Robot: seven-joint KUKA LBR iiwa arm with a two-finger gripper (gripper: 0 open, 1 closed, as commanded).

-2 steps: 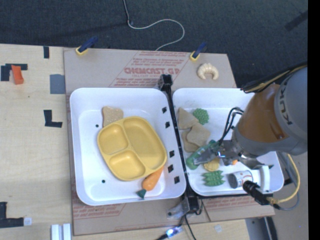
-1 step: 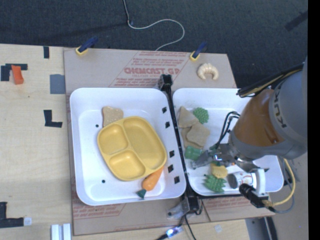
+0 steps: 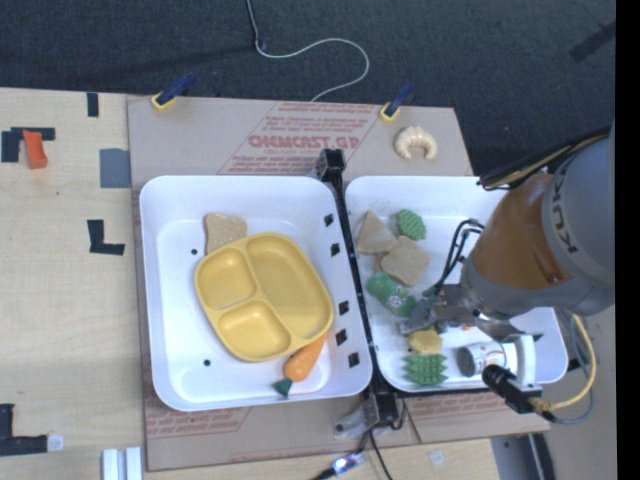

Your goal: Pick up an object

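Several toys lie in the right bin (image 3: 545,343) — a yellow piece (image 3: 425,342) sits just below the gripper (image 3: 432,313), a green bottle (image 3: 391,295) just to its left. Whether that gripper is parted or closed, I cannot tell — the arm (image 3: 530,238) hides it.

A light wooden desk (image 3: 60,298) is covered in part by a brown cardboard sheet (image 3: 290,143) printed in red, which is held at its far edge by two blue-and-yellow clamps (image 3: 172,91). Two white bins, left bin (image 3: 160,268) and right bin (image 3: 450,190), are set on the sheet side by side, touching. A pale ring-shaped toy (image 3: 415,143) lies on the cardboard just beyond the right bin. An orange block (image 3: 36,149) and dark tape marks (image 3: 100,236) are seen on the bare wood at left.
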